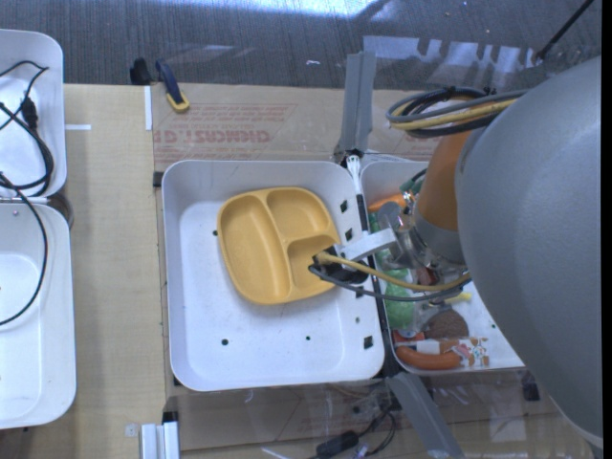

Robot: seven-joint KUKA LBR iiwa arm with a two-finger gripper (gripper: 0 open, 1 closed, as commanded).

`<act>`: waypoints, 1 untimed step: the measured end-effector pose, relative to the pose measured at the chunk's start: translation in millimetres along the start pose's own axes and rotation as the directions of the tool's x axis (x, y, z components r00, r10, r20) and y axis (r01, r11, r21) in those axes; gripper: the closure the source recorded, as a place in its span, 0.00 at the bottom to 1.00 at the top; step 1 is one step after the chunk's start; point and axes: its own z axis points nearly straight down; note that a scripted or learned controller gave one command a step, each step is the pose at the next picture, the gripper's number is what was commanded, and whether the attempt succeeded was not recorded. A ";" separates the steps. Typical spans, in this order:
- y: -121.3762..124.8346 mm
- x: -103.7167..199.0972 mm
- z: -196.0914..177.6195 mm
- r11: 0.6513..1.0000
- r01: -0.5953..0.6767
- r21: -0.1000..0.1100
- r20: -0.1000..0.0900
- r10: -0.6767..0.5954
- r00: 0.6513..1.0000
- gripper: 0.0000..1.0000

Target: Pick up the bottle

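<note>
Orange first, at the near end of the right bin (392,164): a long carrot-coloured piece (426,358) lies beside a small red-and-white carton (470,352), with a brown round thing (446,326) just behind them. A little farther in, pressed among this clutter, sits a green glossy thing that I take for the bottle (404,308), though most of it is hidden and I cannot be sure. Directly over it hangs the gripper (413,273), low in the bin under the orange band (442,191) of the grey arm (540,237); whether it is spread or closed on anything cannot be told. Across the dividing wall, the left bin (258,352) bears a yellow divided plate (277,245). Beyond both bins lies a sheet of cardboard (229,127) with a blue-and-yellow tool (172,90) at its far corner. The danger lies in the crowding: the bottle touches its neighbours, so a closing grip could catch the brown thing or the carton instead, or wedge against them and close on nothing. A smooth, round body may also squirt sideways when pinched off-centre. The gripper works close to the dividing wall, so a small sideways error could knock it.
</note>
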 end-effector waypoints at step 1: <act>1.1 28.1 -46.3 1.000 -0.006 -0.001 -0.001 0.006 1.000 0.00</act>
